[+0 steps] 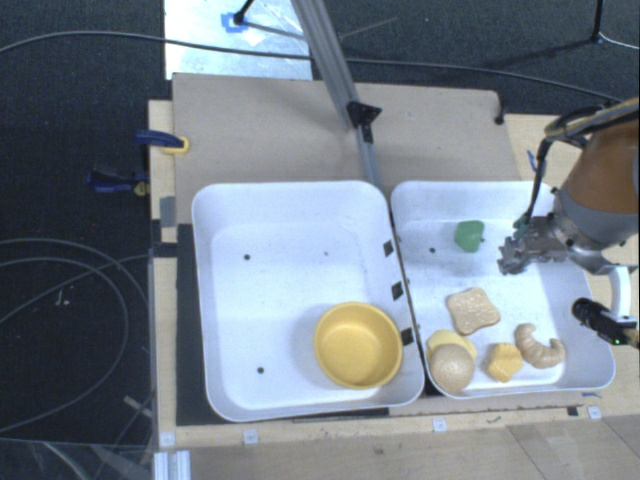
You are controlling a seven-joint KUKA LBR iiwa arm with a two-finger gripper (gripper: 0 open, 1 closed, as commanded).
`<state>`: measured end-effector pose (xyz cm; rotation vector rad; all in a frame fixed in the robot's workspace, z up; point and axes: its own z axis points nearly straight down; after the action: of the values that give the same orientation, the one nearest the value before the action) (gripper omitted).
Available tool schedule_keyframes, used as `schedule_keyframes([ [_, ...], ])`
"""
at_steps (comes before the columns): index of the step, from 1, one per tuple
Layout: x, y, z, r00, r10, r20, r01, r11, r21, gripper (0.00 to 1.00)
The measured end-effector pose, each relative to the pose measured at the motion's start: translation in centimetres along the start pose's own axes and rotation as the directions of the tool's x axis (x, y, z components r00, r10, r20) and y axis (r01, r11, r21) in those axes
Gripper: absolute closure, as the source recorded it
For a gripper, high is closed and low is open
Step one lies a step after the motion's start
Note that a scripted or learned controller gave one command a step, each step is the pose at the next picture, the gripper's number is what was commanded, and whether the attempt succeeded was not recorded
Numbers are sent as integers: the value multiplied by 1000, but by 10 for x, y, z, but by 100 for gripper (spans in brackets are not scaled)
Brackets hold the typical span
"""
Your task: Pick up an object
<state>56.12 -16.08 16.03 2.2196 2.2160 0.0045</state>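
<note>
Nearest the camera, a brown worktop (260,128) carries two shallow white bins side by side. One grey arm with an orange band (605,173) reaches in from the right.

Largest of the things, the left bin (290,203) holds one yellow bowl (358,344), upright near its front right corner. The right bin (430,208) holds five small pieces. One toast-shaped slice (472,310) lies near the middle. One round pale bread roll (451,363) sits at the front left, with one croissant-like piece (540,348) at the front right. One small yellow wedge (504,362) lies between those two. One small green item (469,235) sits alone toward the back, well apart from the rest.

One end effector (520,253) hangs over the right bin, just right of the green item and behind the toast slice. Its tip is small and dark, and I cannot tell how wide it stands; nothing is seen held in it.

By my reading, the approach step is in hand and no object is lifted yet. Next, the end effector likely needs to line up over one piece, perhaps the nearby green item, descend and close.
</note>
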Motion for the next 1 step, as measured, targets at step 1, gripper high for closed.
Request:
schedule_keyframes([
  [1,2,8,-63,1000,-7,1,7,1000,-3,100],
])
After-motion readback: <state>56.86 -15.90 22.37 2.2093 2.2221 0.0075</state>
